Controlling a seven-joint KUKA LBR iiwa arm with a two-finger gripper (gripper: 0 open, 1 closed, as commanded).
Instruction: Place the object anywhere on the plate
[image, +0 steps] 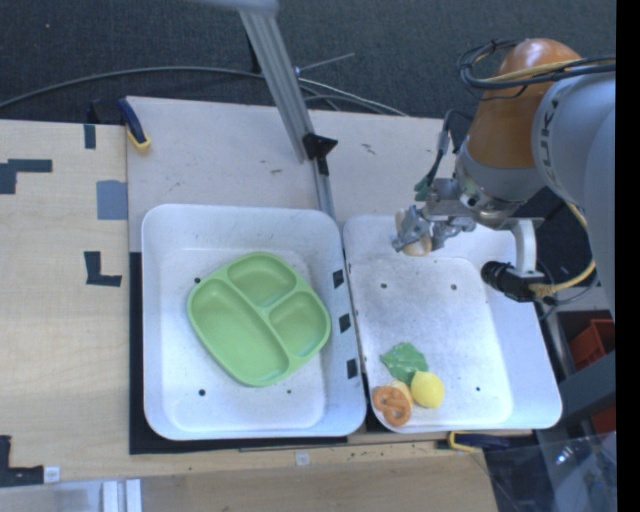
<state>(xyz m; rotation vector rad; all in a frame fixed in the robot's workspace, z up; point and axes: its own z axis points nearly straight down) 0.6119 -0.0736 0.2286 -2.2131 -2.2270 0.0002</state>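
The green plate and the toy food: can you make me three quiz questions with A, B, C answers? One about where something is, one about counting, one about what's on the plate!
1. Where is the green plate?
A. In the left bin
B. In the right bin
C. On the wooden bench

2. How many compartments does the plate have?
A. Two
B. Three
C. Five

3. What lies on the plate?
A. The yellow lemon
B. The pretzel
C. No food yet

Answers: 1 A, the plate lies in the left bin. 2 B, ridges split it into three sections. 3 C, the lemon, pretzel and green leaf lie together in the right bin's near corner.
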